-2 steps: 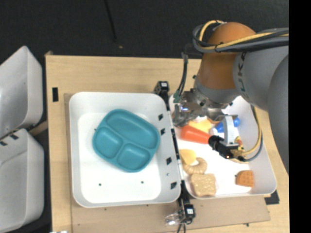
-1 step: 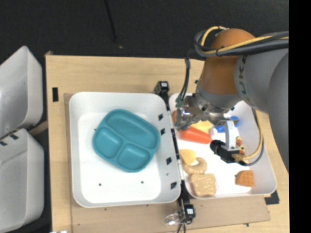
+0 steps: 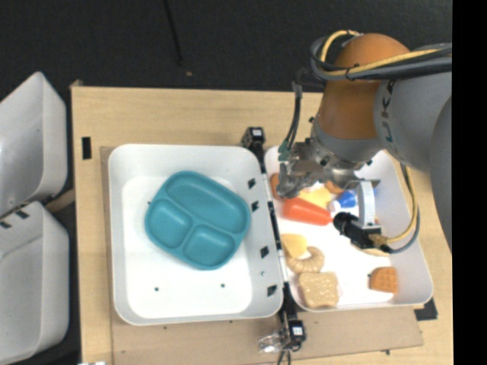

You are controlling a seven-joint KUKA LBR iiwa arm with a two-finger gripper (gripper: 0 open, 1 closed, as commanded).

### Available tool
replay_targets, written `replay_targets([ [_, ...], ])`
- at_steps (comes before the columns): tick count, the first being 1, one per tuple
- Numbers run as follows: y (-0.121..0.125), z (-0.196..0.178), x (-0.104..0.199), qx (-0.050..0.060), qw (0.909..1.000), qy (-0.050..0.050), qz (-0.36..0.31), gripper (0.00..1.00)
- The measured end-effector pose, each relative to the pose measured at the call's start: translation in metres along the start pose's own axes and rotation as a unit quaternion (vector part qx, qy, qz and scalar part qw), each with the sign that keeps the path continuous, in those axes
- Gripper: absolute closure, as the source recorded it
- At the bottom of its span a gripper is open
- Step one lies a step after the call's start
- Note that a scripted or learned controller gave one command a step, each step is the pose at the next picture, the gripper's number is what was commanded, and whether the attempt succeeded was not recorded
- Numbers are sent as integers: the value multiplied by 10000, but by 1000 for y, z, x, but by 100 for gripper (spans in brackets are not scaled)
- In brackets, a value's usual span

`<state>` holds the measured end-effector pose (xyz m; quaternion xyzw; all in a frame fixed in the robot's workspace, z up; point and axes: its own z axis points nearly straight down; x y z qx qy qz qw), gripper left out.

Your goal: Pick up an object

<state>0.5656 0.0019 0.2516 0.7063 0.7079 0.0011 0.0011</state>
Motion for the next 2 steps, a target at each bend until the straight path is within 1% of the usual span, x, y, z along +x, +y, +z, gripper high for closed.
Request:
replay_targets([
  [1,1,3,2,16,10000,-5,-6,100],
  [2,1,17,5,21,10000,-9,-5,100],
])
